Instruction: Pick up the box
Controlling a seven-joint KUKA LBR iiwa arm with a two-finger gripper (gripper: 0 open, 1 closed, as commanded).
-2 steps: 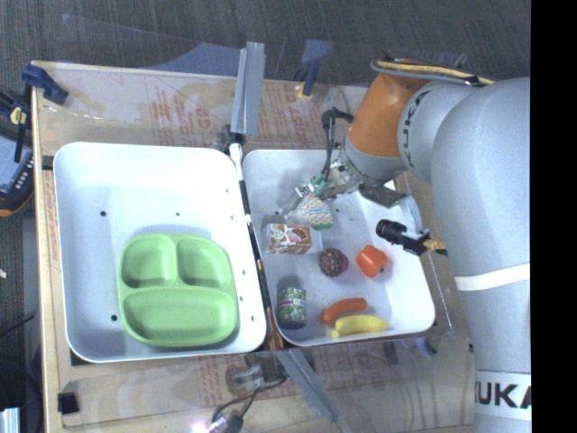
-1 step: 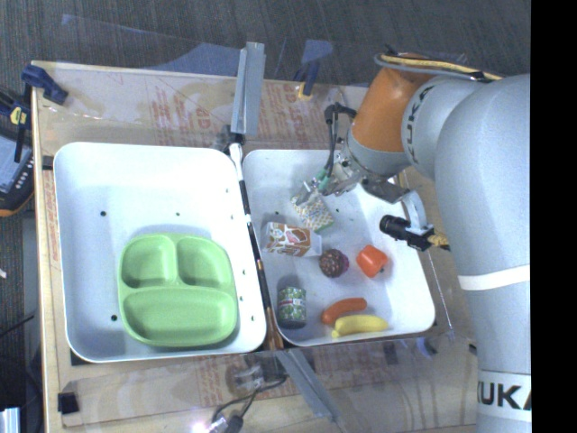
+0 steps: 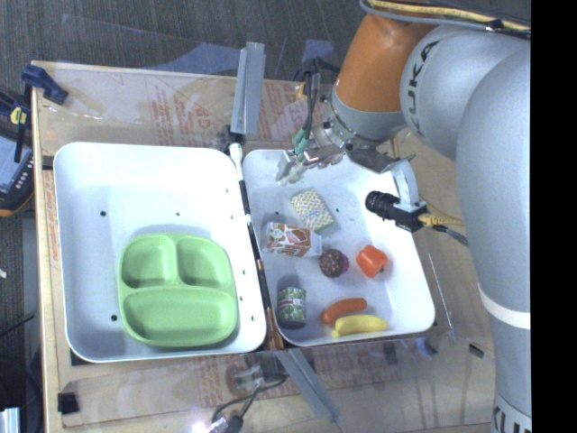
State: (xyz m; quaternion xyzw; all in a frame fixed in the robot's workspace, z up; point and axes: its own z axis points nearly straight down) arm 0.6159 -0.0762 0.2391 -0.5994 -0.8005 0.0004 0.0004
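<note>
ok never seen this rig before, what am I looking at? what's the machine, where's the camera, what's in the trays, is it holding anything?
One camera, fixed above the bench, looks down at a slant. The big grey shape with the orange band is a robot arm reaching in from the right; its two-finger gripper hangs over the far end of the right bin.

The bench carries two shallow white bins side by side. The left bin holds a green divided plate. The right bin holds small items: a patterned box near the gripper, a flat carton, a dark round fruit, an orange-red item, a small can, a sausage-like piece and a banana.

Nothing is visibly between the fingers. The box lies in the bin, apart from the gripper, so the pick is not yet done.
</note>
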